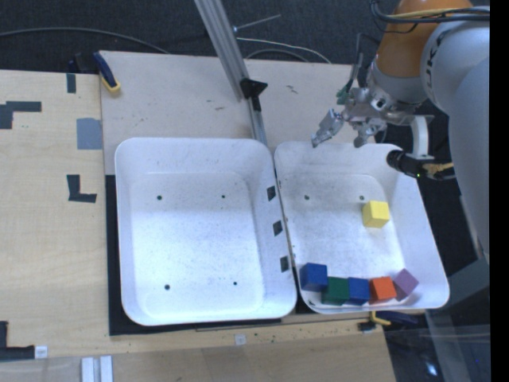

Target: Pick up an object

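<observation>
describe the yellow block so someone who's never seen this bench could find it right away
Look in the right bin, the one nearer the arm. The yellow block sits alone by its right wall, apart from the row of coloured blocks along the near edge.

The arm [461,62] is smooth pale grey, rounded and thick; an orange glossy band [417,10] caps it above the wrist; thin dark cables loop beside that band; the tool [343,132] is bare silver metal, with slim pale fingers [321,136]; a black fitting juts nearby.
</observation>
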You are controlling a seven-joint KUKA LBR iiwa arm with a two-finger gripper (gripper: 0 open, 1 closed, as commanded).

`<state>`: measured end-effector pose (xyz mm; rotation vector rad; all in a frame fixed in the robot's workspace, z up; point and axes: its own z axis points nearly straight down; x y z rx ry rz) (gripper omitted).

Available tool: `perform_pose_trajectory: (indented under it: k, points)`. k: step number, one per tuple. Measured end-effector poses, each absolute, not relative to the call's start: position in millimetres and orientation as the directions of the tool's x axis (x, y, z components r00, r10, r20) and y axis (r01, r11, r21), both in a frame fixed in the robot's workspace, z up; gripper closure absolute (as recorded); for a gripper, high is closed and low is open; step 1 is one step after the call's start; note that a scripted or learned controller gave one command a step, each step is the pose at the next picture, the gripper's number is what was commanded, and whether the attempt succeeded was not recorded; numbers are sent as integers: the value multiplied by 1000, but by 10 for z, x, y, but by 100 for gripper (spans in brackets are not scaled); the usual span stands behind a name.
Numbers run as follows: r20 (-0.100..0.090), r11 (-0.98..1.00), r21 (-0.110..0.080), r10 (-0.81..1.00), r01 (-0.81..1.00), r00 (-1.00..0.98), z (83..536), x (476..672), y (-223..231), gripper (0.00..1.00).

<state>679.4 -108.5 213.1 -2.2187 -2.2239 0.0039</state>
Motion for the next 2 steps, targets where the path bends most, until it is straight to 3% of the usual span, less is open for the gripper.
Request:
perform_pose_trajectory:
  k: [1,2]
  points:
    - [-2,1,-1,1000,1000,-1,1647,6625,-1735,0]
    - [0,5,4,1000,1000,-5,2166,6493,-1384,0]
